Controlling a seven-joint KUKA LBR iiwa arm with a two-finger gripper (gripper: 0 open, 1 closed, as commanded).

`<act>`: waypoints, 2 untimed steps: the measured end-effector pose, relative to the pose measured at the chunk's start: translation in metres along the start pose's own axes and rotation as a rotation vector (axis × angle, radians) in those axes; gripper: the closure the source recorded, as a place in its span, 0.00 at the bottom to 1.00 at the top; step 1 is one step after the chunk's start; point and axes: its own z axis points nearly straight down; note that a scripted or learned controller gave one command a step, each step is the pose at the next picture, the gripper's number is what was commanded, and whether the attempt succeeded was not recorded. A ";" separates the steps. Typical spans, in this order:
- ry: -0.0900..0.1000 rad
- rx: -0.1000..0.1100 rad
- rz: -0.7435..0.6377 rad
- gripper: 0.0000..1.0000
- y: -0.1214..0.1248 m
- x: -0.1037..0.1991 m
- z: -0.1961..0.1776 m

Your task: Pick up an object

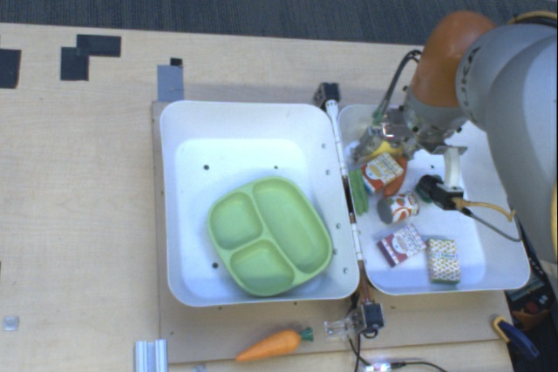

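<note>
My hand (pixel 384 138) is low over the right bin's (pixel 488 270) back-left corner, and the orange pouch (pixel 384 172) lies just below it, toward the camera. Can't tell my grip state.

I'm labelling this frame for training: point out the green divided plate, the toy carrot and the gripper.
green divided plate (pixel 301 218): camera view, floor of its long right compartment.
toy carrot (pixel 268 347): camera view, middle of its orange body, on the bench.
gripper (pixel 381 144): camera view, its tip over the right bin's clutter.

Bright, even overhead light; white bins (pixel 261 126) glare slightly, shadows soft, focus mildly soft.
</note>
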 end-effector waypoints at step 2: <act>0.006 0.017 -0.001 0.00 -0.002 0.001 -0.010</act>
